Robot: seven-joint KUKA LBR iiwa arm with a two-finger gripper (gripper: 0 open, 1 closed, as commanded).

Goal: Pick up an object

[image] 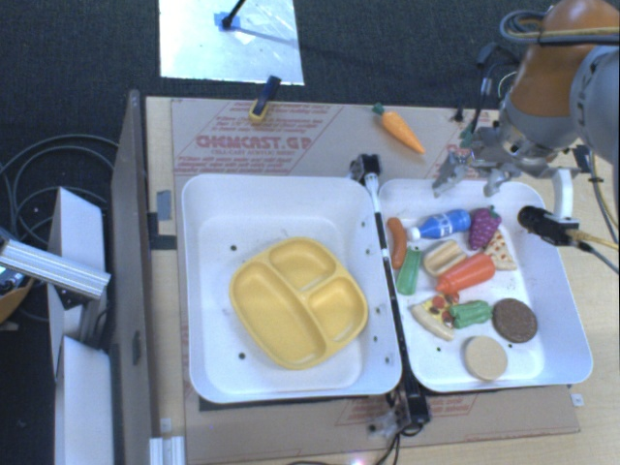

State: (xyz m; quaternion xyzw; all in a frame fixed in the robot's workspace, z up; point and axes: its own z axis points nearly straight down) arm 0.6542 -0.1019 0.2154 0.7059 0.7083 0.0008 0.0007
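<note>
The table (242, 129) carries two white bins. The left bin (208, 356), far left of the end effector (472, 174), holds a yellow divided tray (297, 301). The right bin (572, 342) lies just below the end effector, which hovers over its far rim, released and holding nothing. Directly beneath it lie a blue bottle (443, 225) and purple grapes (483, 228); a toy carrot (399, 129) rests up-left on the table.

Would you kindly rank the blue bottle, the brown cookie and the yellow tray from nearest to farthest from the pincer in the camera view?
Measured from the pincer:
1. Blue bottle, top of the right bin, just below it.
2. Brown cookie, lower right of the same bin.
3. Yellow tray, in the left bin, farthest.
</note>
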